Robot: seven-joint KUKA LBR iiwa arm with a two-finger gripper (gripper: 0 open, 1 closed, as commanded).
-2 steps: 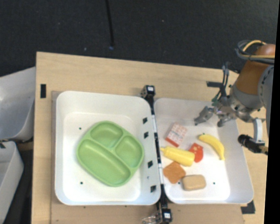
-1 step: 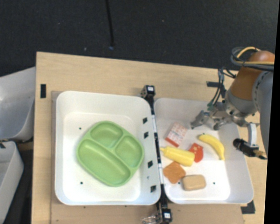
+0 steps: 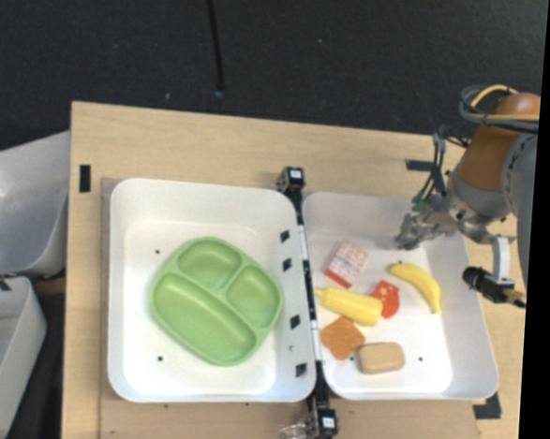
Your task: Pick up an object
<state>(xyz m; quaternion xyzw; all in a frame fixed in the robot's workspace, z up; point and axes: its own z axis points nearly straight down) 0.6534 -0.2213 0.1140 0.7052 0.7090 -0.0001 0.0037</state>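
Banana (image 3: 419, 284) lies in the right bin (image 3: 462, 368), just below the end effector (image 3: 409, 235), apart from it; its grip state cannot be told

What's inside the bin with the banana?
The right bin holds a banana, corn cob, red piece, patterned packet, orange piece and tan piece.

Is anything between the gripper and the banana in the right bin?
Nothing visible. The gripper hangs over the right bin's far side, and only bare bin floor lies between it and the banana. The red piece sits beyond the banana.
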